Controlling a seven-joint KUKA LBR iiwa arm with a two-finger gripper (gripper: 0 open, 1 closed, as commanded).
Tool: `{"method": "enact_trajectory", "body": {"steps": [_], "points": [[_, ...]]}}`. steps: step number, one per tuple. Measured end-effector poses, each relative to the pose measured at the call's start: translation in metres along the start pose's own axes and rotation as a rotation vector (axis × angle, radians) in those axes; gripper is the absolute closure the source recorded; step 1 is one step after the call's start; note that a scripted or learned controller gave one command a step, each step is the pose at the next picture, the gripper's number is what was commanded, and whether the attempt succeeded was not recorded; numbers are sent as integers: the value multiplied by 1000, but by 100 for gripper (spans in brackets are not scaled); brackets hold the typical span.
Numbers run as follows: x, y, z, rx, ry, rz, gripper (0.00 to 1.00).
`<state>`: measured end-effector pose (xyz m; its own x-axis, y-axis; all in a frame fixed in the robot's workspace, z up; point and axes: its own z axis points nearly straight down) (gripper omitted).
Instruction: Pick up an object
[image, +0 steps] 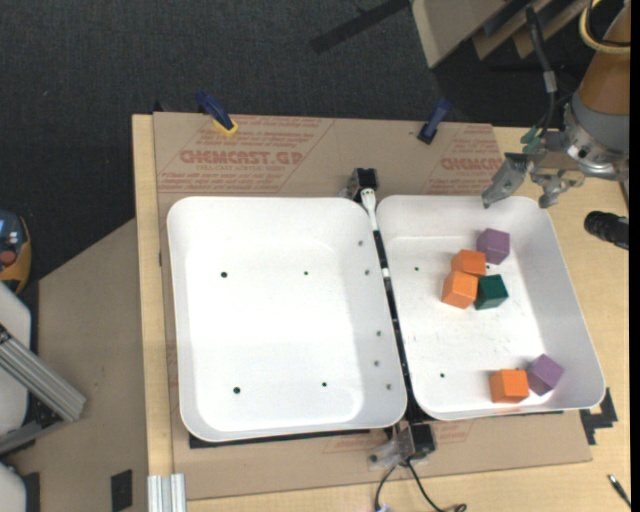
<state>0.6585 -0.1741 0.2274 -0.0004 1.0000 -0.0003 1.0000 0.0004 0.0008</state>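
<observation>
Brown cardboard-topped bench (300, 150) fills mid-frame, two white bins on it: left bin (190, 300), right bin (430, 390), touching along the center, blue clamps (216, 112) at the upper edge.

right bin (560, 262): landmark, just right of the left bin (200, 300)
upper cluster (476, 279): four blocks touching, in its far half
lower pair (526, 380): two blocks side by side, at its near right corner
gripper (527, 187): over its far rim

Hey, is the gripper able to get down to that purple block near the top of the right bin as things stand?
Probably yes: the gripper hangs open above the right bin's far rim, with nothing over the purple block.
</observation>
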Motion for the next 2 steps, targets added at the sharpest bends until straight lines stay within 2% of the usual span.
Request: {"method": "enact_trajectory", "body": {"steps": [1, 2], "points": [[-40, -16, 119, 5, 2, 6, 0], [-31, 8, 144, 0, -1, -1, 0]]}}
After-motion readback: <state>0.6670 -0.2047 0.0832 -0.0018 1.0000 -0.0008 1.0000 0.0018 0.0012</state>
